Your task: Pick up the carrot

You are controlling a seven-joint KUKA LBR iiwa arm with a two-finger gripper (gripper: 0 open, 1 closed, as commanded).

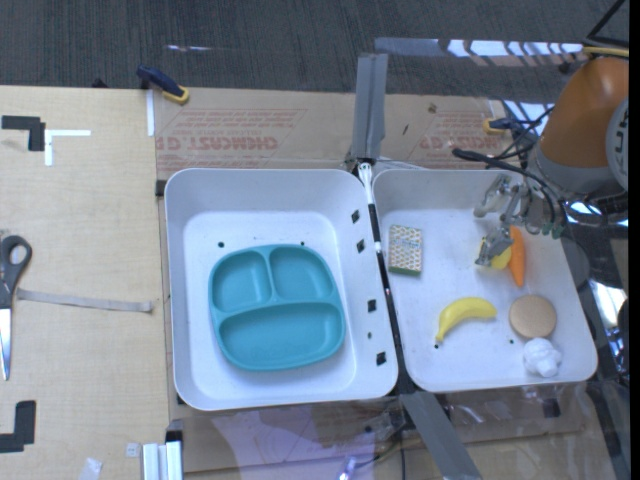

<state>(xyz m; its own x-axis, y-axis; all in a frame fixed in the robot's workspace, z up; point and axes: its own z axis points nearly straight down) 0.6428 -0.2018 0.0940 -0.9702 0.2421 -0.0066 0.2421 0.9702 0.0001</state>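
Toward the far right of the right bin (420, 368) lies the carrot (517, 256), small, bright orange, tapered, lengthwise. Touching its left side, the gripper (497, 248) hangs; I cannot tell its grip.

Arm (590, 118) enters from upper right of frame, grey body with orange band bulging near right edge. Dark cables loop along wrist, at right of frame just above mid-height. Wrist angles down and leftward toward right-centre of frame. Gripper (497, 251) hangs at right-centre, metal fingers (489, 253) pointing down and slightly left. Finger tips low, close together, yellowish pad visible at tips. Carrot (517, 258) lies just right of fingers, touching or nearly so, not between them.
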